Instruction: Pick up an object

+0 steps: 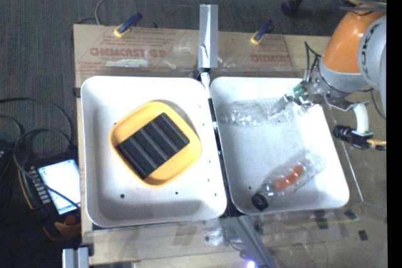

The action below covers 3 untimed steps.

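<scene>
- My gripper (pixel 300 96) sits at the upper right of the frame, over the right bin (pixel 326 154); whether it holds anything, I cannot tell.
- A crumpled clear wrapper (pixel 254 113) lies just left of it; a bottle (pixel 289 179) lies lower right.
- Step, I judge: closing in on the wrapper. Next: descend squarely.

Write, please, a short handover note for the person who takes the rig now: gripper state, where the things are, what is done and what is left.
Gripper: at the far right corner of the right bin, low over the crumpled clear plastic wrap; finger state not readable.
Things: clear plastic bottle with a black cap lies on its side near the front of the right bin. Yellow tray with a black ribbed insert lies in the left bin.
Done: nothing visibly picked up.
Left: grasp one object and lift it.
</scene>
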Each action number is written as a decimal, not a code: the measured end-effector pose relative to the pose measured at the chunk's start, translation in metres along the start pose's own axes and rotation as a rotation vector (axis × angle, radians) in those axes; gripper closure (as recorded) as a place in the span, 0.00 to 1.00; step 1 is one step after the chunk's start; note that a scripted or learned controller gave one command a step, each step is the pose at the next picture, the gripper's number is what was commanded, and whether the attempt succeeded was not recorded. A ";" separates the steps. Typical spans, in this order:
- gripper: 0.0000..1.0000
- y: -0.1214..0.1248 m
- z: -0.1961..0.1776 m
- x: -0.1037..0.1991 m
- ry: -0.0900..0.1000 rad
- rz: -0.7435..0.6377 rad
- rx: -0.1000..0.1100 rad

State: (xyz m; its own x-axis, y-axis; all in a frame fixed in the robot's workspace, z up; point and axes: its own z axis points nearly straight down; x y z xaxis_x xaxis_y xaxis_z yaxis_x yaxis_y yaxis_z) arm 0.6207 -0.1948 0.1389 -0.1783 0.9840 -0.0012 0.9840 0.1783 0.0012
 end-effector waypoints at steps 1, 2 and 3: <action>0.00 0.054 0.046 0.017 -0.006 -0.018 -0.004; 0.00 0.044 0.044 0.016 -0.012 -0.142 -0.016; 0.00 0.024 0.045 -0.006 -0.009 -0.193 -0.014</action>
State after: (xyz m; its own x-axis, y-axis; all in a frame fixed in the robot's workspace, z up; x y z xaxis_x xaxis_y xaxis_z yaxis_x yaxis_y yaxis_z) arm 0.6456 -0.1962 0.0942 -0.3638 0.9314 -0.0117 0.9313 0.3640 0.0140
